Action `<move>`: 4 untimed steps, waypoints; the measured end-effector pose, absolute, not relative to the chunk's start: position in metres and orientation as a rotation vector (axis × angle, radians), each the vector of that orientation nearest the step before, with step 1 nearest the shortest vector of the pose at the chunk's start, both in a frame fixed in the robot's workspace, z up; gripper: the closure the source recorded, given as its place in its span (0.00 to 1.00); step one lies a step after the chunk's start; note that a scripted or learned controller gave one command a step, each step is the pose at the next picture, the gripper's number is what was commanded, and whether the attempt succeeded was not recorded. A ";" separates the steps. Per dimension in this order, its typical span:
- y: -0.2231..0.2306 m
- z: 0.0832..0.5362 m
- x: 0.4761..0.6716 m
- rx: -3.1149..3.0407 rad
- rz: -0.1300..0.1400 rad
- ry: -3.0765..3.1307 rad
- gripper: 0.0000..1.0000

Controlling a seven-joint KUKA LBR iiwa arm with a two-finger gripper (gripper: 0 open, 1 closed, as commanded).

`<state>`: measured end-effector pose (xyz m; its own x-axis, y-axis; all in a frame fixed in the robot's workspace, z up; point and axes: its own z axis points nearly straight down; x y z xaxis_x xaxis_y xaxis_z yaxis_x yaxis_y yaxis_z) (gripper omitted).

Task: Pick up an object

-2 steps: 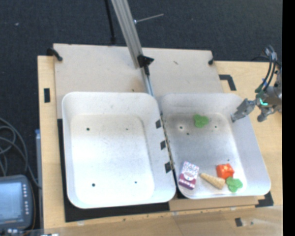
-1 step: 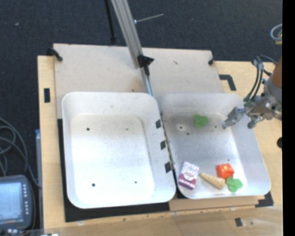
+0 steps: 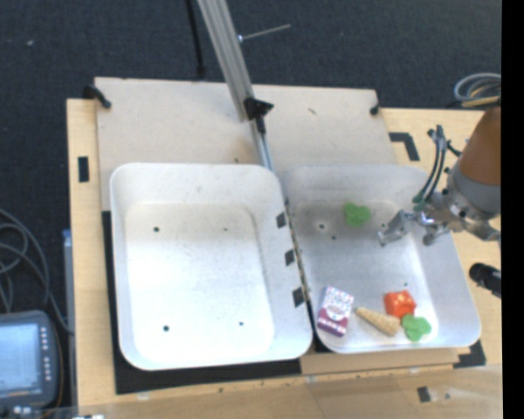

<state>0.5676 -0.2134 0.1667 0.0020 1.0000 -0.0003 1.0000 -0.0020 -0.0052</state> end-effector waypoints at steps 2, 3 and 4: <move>-0.214 0.132 0.578 -2.230 -0.003 -2.221 1.00; -0.207 0.182 0.575 -2.223 -0.004 -2.228 1.00; -0.205 0.228 0.572 -2.223 -0.004 -2.230 1.00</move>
